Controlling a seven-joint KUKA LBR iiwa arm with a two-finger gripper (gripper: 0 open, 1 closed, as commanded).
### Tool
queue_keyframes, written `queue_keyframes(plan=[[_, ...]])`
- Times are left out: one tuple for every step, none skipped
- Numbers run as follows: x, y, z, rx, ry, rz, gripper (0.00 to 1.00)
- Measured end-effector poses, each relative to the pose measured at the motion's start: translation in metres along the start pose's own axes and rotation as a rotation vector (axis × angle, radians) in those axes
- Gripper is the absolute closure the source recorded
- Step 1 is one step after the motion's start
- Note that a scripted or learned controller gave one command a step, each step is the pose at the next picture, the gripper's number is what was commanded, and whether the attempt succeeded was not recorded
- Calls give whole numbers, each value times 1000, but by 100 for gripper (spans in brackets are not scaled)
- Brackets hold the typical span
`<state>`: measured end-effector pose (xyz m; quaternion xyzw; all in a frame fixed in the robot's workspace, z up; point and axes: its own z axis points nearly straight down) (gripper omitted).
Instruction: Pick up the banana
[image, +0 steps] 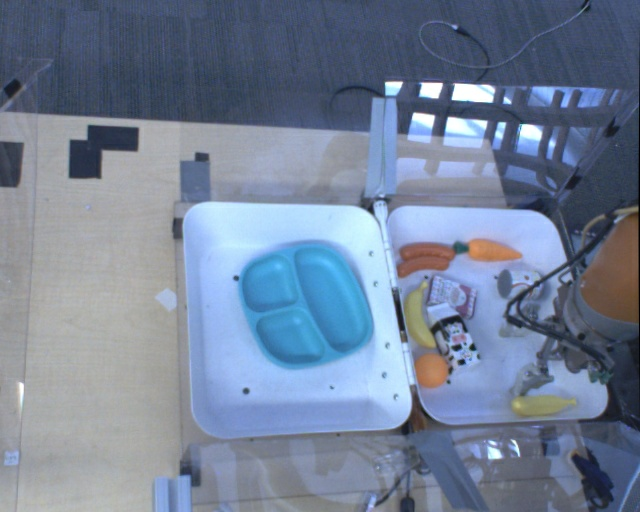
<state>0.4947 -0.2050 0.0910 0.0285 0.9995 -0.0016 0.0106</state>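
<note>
Pale wooden bench (90, 300) bearing two shallow white bins. Left bin (215, 400): blue sectioned plastic plate (305, 305). Right bin (480, 400): curved yellow banana (417, 318) beside the left wall, near an orange ball (432, 371). Metal two-finger gripper (532, 378) stands just above a second yellow banana (543, 405); finger state cannot be told.

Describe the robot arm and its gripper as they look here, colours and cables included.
The arm is a rounded body with a wide orange band above a grey wrist. Thin black cables loop out beside the wrist. The gripper is small, pale grey metal. Its jaws are too blurred to describe further.
</note>
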Motion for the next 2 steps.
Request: queue_keyframes(plan=[[0,0,0,0,0,1,0],[-34,9,-41,-2,11,-17,0]])
